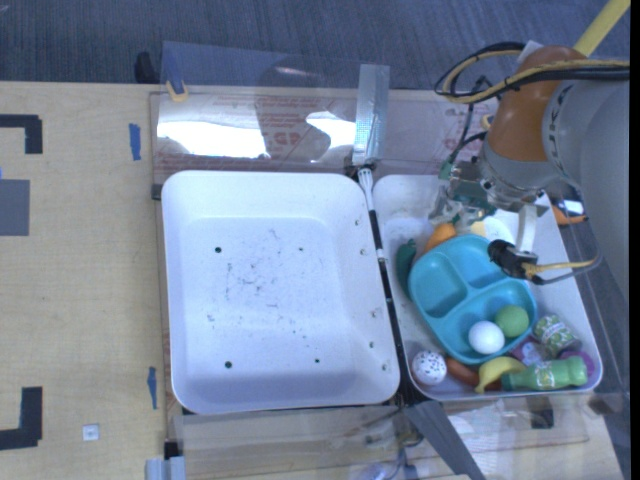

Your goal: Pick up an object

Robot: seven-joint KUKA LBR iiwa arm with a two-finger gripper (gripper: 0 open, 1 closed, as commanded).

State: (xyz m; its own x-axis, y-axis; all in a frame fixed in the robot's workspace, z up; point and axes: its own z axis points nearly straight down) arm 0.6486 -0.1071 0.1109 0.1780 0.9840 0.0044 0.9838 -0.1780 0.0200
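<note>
White plastic makes up two shallow bins side by side: the left bin [200,218] holds nothing but specks and scuffs, while the right bin [590,343] is crowded. In it lies one blue divided tray [455,288], tilted, with one white ball [487,337] and one green ball [511,320] resting in its lower compartment. Around the tray sit one speckled white ball [430,367] at the lower left, one yellow banana-shaped piece [500,370], one green bottle [548,373] lying on its side, a small patterned object [555,333] near the right wall, and an orange piece [441,235] peeking out above the tray; a dark green edge shows at the tray's left. No writing on any item can be read. The gripper [470,200] hangs over the upper part of the right bin, just above the orange piece and the tray's top rim; whether it is wide, narrow or holding something I cannot tell. Cables loop above the orange band [525,118] of the arm.
</note>
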